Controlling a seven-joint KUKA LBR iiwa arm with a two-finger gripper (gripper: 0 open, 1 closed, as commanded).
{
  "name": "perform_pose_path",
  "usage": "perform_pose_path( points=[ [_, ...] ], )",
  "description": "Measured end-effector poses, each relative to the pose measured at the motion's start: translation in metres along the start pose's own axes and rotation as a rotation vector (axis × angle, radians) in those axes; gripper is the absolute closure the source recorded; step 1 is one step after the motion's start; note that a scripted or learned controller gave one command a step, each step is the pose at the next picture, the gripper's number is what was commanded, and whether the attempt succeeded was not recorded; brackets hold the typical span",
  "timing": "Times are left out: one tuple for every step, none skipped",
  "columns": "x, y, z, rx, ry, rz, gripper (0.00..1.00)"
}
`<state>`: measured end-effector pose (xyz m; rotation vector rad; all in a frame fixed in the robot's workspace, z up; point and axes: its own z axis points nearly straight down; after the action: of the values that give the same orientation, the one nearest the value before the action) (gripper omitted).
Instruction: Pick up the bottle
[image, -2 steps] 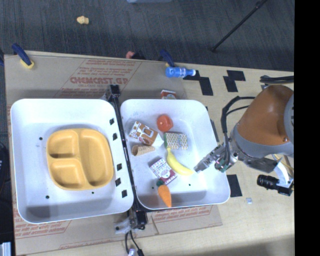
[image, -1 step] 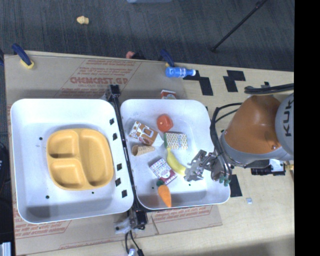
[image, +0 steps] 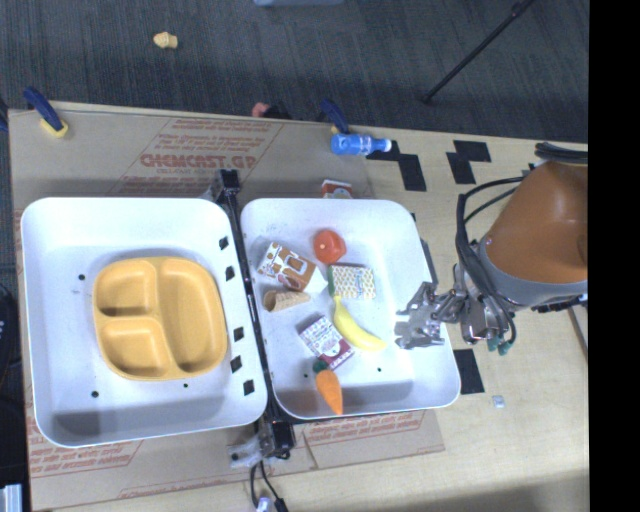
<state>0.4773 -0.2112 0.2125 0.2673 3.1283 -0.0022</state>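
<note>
— Where do we see the bottle (image: 358, 145)?
— On the bench (image: 520, 440), behind the right bin (image: 400, 215).
— And our claw (image: 420, 322)?
— Over that bin's right edge, grasping nothing; whether spread or clenched, we cannot tell.

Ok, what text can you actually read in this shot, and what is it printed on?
"CHEMCAST GP", red print on the brown sheet under the bins, legible above the left bin.
Smaller red lines around it: too blurred to read.
Food packets in the right bin: print unreadable.

Blue plastic bottle (image: 355, 145); yellow divided plate (image: 158, 316); red round tomato (image: 329, 245), yellow banana (image: 355, 327), orange carrot (image: 329, 391) right of plate.
</note>
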Motion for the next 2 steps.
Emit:
perform_pose_path(
  points=[
    [0.0, 0.002, 0.0, 0.0, -0.001, -0.255, 1.0],
    [0.016, 0.118, 0.031, -0.002, 0.004, -0.204, 1.0]
  ],
)
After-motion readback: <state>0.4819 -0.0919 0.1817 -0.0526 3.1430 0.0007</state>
